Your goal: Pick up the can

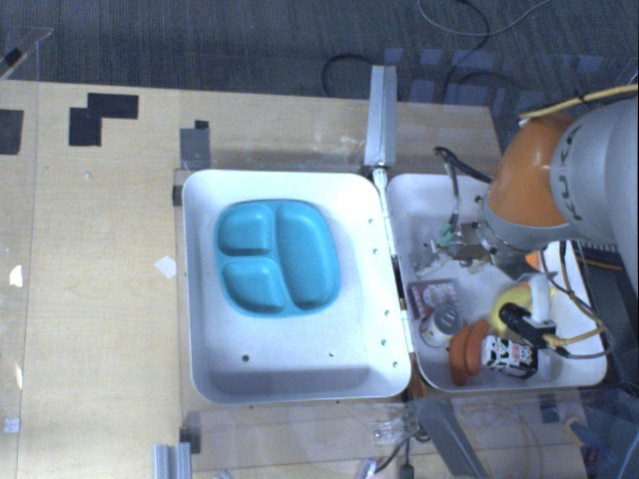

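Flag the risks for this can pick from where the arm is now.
1. Clutter: the can lies in the right bin, close beside an orange item and a yellow item, so the fingers may bump or grab a neighbour instead.
2. The can sits near the bin's left wall, which may leave little room for a finger on that side.
3. The arm hangs over much of the bin, and the gripper is hard to make out, so alignment is uncertain.

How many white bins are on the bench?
2. The left bin holds a blue divided plate. The right bin holds small items under the arm.
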Robot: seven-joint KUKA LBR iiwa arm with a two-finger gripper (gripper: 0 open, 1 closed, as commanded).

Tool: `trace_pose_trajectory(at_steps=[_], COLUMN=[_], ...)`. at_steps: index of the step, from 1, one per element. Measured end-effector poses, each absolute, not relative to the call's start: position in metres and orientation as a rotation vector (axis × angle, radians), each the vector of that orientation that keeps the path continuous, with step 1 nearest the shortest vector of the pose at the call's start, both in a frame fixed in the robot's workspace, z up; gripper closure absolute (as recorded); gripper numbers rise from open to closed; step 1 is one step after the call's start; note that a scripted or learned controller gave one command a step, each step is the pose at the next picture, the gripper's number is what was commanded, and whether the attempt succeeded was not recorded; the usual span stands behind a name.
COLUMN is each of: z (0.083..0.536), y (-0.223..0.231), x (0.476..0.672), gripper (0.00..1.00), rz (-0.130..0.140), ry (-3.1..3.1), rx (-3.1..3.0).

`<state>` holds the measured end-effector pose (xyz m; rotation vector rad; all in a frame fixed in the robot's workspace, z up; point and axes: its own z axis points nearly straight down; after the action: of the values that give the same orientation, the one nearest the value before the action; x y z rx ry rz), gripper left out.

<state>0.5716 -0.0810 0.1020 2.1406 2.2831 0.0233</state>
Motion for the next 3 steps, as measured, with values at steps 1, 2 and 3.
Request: trace_pose_trajectory(at_steps=[1, 2, 3], z=[0.186, 0.106, 0.098], y=[-0.069, -0.094, -0.118], x=[0.553, 0.519, 0.592], gripper=[0.00, 0.00, 0.00], rz=[0.007, 0.014, 0.026], ry=[2.475, 2.381, 2.394], rx=[1.926, 2.031, 2.001])
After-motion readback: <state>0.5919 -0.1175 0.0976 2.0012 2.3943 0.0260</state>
